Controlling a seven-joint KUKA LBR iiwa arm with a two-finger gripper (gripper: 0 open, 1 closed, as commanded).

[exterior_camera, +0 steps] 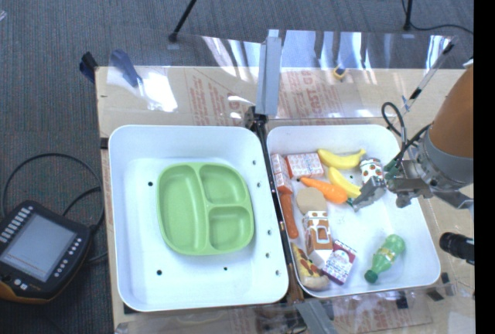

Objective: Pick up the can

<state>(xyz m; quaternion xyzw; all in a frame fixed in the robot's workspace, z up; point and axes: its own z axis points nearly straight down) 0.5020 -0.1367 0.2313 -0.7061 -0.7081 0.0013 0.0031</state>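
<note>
The green bottle [384,257] lies nearest. The can [371,169] looks small, light, rigid and smooth; grasp across its sides. Gripper [370,195] adjacent, jaw state indeterminable.

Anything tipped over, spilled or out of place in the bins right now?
No spill or damage. The right bin holds a loose jumble: green bottle on its side, bananas, carrot and cartons heaped together. The gripper sits by the small can. The green plate lies flat in the left bin.
</note>
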